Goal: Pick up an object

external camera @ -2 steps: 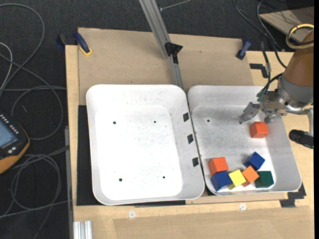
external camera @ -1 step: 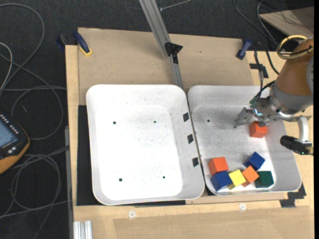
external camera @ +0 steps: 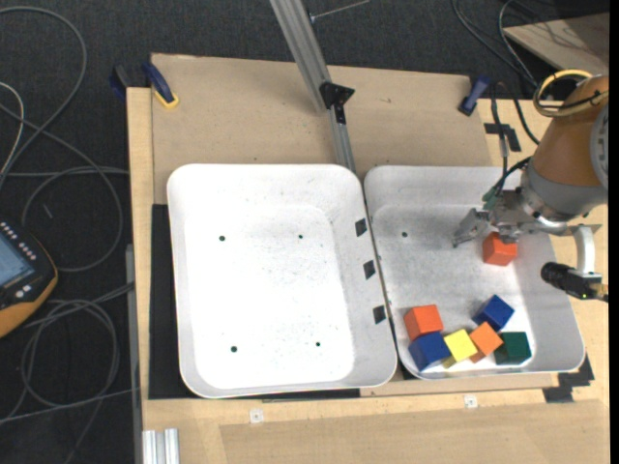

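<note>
The gripper [external camera: 495, 226] is seen just above an orange block [external camera: 500, 249] in the right bin [external camera: 426, 201], at three o'clock of the view (whether it is clenched cannot be told). The block should be centred before anything is lifted.

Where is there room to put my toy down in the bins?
The left bin is bare all over. In the right bin, the far left part beside the divider is free. It is crowded at the near edge, where the blocks cluster, and under the gripper by the orange block.
</note>
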